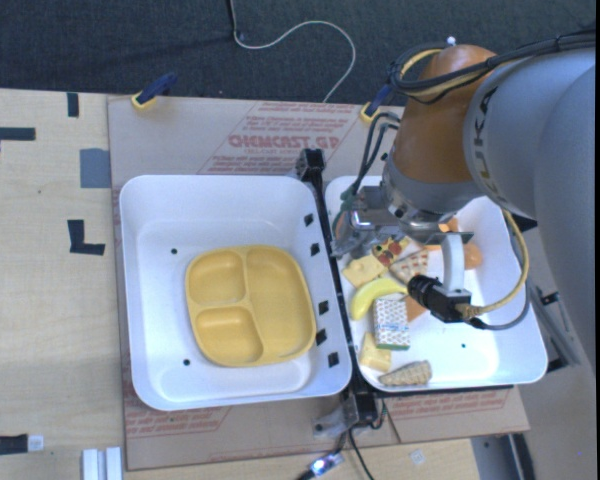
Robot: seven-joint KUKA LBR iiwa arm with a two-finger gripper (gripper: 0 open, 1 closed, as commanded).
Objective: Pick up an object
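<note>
The right bin [500,358] holds a pile of toy food: a yellow banana [373,294], a pale wrapped block [391,322], a waffle cone piece [408,372], a yellow cheese wedge [360,269], a cracker [412,263] and an orange piece [470,256]. My gripper [368,226] hangs low over the bin's far left part, just above the cheese wedge and cracker. Its metal body hides the fingers, and nothing shows held in it.
The left bin [150,218] holds a yellow divided plate [248,303]. Black clips line the wall between the two bins [325,268]. A black cable [500,303] loops from the wrist over the right bin. Cardboard lies under both bins.
</note>
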